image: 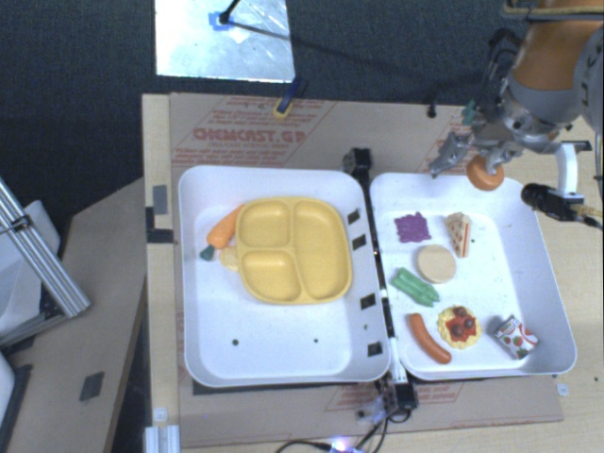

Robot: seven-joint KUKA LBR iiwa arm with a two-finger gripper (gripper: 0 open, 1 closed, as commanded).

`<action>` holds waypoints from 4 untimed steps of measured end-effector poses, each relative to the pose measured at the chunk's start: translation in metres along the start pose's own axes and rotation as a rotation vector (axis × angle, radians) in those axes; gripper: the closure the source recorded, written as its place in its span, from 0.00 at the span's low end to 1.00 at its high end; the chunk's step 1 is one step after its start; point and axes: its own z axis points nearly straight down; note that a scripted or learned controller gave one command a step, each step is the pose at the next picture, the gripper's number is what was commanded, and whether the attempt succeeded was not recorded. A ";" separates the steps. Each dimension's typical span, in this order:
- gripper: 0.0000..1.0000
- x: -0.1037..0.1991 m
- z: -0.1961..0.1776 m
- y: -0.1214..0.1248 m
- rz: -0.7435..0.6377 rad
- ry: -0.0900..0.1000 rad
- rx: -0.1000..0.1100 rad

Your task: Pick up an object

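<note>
Apparently the end effector (475,159) hangs at about one o'clock over the right bin (543,253), with a small orange ball-like object (486,175) at its tips; whether the tips pinch it or merely sit beside it, I cannot tell. If the object is caught, I judge a slow, straight lift best, kept clear of the bin's far rim so nothing knocks it loose. The arm (557,45) reaches in from three o'clock, wrist bent downward, its orange band uppermost. Toy foods lie below: a purple piece (412,226), pizza slice (459,233) and round cracker (437,263).
</note>
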 end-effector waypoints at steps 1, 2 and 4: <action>0.00 0.000 -0.008 0.002 -0.002 -0.001 -0.012; 0.00 0.001 0.037 -0.005 0.000 -0.002 -0.009; 0.00 0.000 0.138 -0.016 0.000 -0.002 -0.012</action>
